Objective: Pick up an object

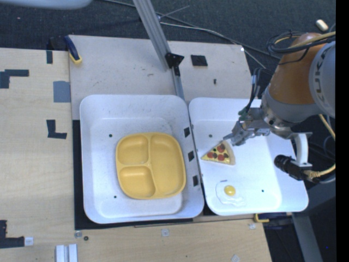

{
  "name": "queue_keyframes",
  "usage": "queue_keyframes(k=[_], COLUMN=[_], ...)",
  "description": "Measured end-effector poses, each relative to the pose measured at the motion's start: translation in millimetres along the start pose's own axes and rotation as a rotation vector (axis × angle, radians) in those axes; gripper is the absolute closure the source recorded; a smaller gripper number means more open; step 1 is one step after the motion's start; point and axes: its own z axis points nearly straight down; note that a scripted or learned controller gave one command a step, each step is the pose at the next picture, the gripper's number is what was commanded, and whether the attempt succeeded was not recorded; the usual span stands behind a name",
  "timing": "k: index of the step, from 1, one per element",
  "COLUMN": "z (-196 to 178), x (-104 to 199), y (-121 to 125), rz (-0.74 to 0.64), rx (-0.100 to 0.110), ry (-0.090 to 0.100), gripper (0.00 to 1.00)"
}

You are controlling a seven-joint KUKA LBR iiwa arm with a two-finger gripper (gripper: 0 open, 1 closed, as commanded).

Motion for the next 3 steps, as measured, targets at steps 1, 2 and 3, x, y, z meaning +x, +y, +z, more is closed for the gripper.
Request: queue_keyframes(k=[1,2,3], z=[-7.9,-14.0,-18.3], x=[54.2,99.3,151.9], y=[19.1,39.7,57.9], rz=[-0.001,0.000,0.000], rx=[-0.001,-0.001,0.000], ry=[0.000,0.000,0.000], gripper=[1.00,1.00,1.00])
